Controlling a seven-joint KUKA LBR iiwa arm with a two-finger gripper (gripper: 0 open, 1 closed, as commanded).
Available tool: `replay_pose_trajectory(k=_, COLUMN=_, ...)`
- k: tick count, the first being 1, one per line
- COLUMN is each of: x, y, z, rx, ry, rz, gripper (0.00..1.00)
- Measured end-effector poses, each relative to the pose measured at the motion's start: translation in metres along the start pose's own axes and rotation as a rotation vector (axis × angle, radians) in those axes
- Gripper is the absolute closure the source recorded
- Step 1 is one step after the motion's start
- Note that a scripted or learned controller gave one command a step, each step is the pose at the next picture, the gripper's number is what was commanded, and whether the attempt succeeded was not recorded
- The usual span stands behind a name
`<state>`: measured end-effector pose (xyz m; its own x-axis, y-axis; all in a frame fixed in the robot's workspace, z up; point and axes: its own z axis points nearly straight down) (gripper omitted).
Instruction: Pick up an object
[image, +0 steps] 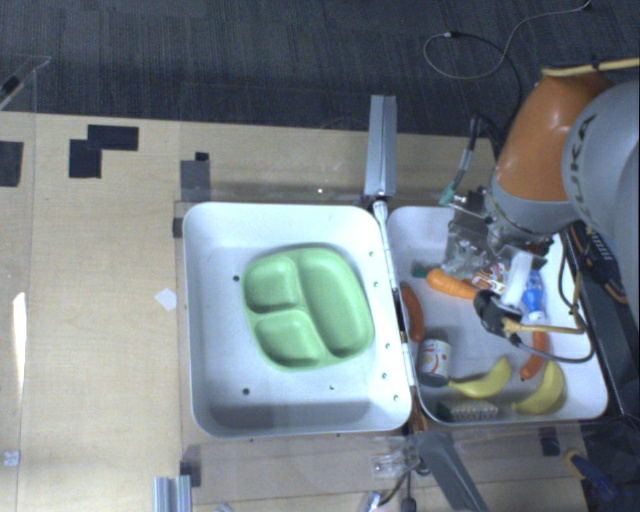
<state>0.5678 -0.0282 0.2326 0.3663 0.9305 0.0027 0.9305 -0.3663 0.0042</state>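
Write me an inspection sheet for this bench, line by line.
Surface: wooden bench bearing two white bins, left bin and right bin.
Job's things: carrot, two bananas, small can, all in the right bin.
Clutter: green divided tray in the left bin.
Gripper: gripper low over the right bin's far end, beside the carrot.
Cables: black cable looped on the floor.
Surroundings: dark carpet.

right bin crowded, carrot, bananas, can
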Motion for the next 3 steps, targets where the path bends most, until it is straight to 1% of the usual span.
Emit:
replay_pose_trajectory(k=1, x=0.003, y=0.051, z=-0.04, rx=0.0, ry=-0.002, rz=0.368, gripper=1.0)
replay_pose_trajectory(k=2, x=0.016, y=-0.008, z=0.048, rx=0.004, ry=-0.003, rz=0.688, gripper=1.0)
replay_pose_trajectory(k=3, x=0.006, y=0.023, z=0.006, rx=0.001, ry=-0.003, rz=0.938, gripper=1.0)
